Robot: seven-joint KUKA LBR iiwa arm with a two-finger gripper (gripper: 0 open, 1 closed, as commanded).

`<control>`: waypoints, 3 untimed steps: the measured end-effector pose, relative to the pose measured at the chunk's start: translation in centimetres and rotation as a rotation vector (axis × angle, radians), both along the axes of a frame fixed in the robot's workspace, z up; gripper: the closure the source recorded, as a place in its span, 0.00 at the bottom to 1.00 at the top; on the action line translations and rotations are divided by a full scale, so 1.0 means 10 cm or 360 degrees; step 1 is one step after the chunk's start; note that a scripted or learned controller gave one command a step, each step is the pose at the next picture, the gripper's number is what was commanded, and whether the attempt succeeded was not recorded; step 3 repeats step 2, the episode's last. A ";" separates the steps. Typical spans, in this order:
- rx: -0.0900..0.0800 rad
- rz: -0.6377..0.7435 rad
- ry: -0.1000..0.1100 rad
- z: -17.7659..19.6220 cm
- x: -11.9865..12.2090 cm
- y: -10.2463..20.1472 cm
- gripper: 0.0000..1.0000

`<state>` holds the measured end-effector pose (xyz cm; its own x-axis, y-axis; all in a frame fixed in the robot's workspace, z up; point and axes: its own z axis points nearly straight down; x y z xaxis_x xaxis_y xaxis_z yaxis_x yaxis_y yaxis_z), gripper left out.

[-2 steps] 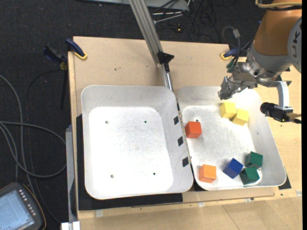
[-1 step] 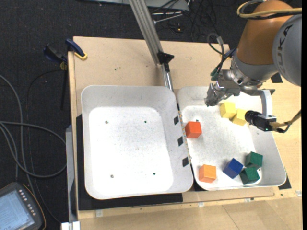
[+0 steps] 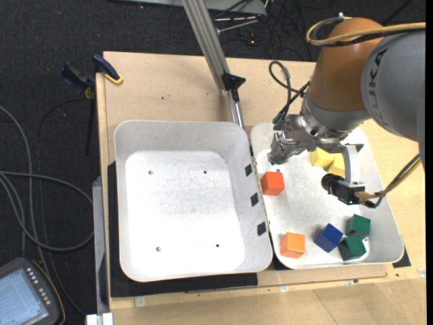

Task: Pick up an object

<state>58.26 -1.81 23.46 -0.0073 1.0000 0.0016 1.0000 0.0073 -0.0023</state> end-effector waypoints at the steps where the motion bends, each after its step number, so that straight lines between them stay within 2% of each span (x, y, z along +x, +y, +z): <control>1: 0.0000 0.0000 -0.0002 0.03 -0.14 0.44 1.00; 2: 0.0001 0.0001 0.0000 -0.03 -0.30 0.96 1.00; 3: 0.0001 0.0001 0.0000 -0.03 -0.30 0.96 1.00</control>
